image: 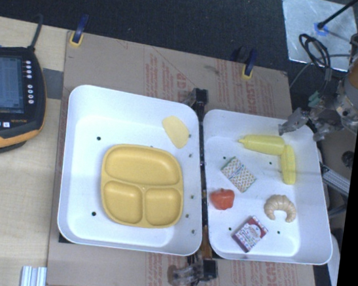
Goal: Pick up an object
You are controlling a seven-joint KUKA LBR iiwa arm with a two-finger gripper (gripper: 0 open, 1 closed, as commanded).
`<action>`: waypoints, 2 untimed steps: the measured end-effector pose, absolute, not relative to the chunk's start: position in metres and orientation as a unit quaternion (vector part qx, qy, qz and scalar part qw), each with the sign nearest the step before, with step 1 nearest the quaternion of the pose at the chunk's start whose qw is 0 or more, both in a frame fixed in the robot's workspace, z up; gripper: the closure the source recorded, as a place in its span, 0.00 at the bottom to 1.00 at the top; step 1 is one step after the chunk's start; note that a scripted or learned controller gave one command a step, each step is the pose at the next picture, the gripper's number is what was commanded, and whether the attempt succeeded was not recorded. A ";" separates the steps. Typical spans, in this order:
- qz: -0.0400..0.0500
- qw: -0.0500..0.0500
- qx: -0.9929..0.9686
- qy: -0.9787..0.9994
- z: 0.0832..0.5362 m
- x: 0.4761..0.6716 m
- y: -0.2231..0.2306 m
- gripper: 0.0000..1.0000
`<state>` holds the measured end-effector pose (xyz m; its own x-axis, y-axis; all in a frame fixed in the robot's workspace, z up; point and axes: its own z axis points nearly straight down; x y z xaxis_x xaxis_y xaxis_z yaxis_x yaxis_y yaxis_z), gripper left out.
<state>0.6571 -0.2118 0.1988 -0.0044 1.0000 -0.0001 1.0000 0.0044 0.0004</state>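
Lowest in the frame, a red packet (249,233) lies in the right bin (320,248). At upper right the gripper (305,124) hovers, holding nothing, opening unclear, just beside the yellow bottle (263,143); nothing is picked yet.

A black-and-orange handheld control tablet (0,97) lies on the pale wooden bench (4,213) left of a brown cardboard sheet (143,68) held by two blue-and-yellow clamps (79,29).

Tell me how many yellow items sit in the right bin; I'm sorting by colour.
2. A yellow squeeze bottle lies along the far side of the right bin, and a corn cob lies just right of it, at its end. Nothing looks hidden.
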 end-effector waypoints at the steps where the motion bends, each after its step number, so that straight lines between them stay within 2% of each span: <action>1: -0.002 -0.001 0.706 0.708 0.199 0.611 -0.212 0.00; 2: 0.000 0.000 0.706 0.709 0.202 0.657 -0.212 0.00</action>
<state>0.6567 -0.2116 0.2018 -0.0040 1.0000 0.0005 1.0000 0.0040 -0.0009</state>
